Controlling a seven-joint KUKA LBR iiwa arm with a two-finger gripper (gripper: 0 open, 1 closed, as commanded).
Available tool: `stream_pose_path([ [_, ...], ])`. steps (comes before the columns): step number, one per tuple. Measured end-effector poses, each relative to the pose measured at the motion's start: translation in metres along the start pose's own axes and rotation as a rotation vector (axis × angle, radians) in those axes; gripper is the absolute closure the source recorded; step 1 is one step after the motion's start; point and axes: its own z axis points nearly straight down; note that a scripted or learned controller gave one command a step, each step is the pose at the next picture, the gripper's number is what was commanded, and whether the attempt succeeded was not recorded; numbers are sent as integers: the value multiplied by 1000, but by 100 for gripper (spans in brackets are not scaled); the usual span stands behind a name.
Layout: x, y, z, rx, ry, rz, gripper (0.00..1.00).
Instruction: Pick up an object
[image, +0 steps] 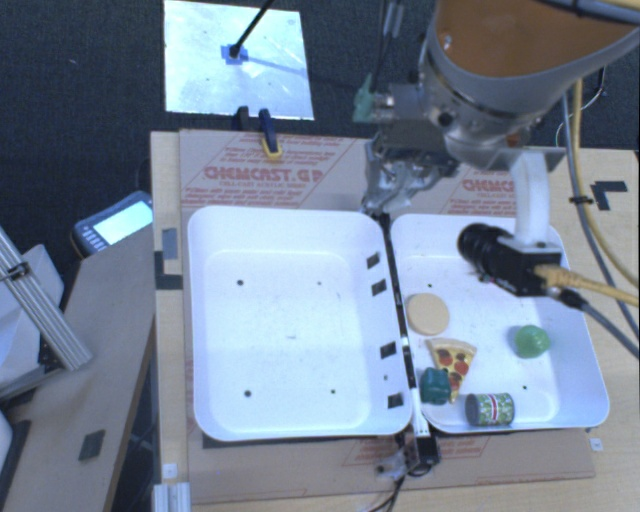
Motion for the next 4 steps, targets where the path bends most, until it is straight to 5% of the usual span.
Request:
stream_pose_path([
  [1,61,39,3,2,-2,4,100],
  [2,55,99,164,18,-11,13,100],
  [3,57,83,72,-5,1,7,100],
  [4,58,67,-4,-5,1,7,100],
])
